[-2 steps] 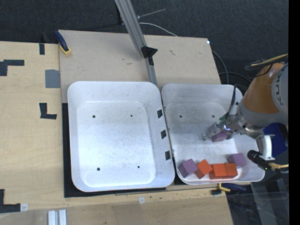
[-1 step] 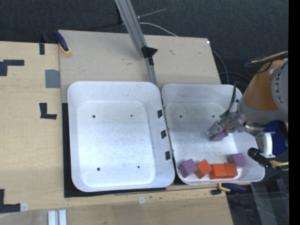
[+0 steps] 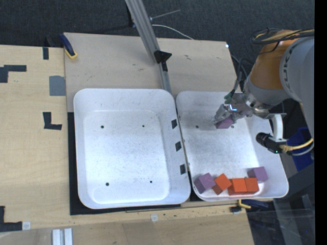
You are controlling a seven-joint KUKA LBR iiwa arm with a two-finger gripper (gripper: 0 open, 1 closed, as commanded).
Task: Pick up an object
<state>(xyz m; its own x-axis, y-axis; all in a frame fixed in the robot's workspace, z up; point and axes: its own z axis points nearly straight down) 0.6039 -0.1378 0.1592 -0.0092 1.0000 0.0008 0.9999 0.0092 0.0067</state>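
My gripper (image 3: 226,117) is over the upper right part of the right bin (image 3: 204,106), reaching in from the right. A small purple block (image 3: 223,122) sits between its fingertips, and the fingers are shut on it. Along the bin's near edge lie more blocks: a purple one (image 3: 205,181), an orange one (image 3: 222,182), a longer orange piece (image 3: 243,186) and another purple one (image 3: 258,174).
The left bin (image 3: 82,137) stands beside the right one. A slanted metal pole (image 3: 145,27) comes down from the top and ends above the gap between the bins. The grey and orange arm (image 3: 278,70) fills the right side.
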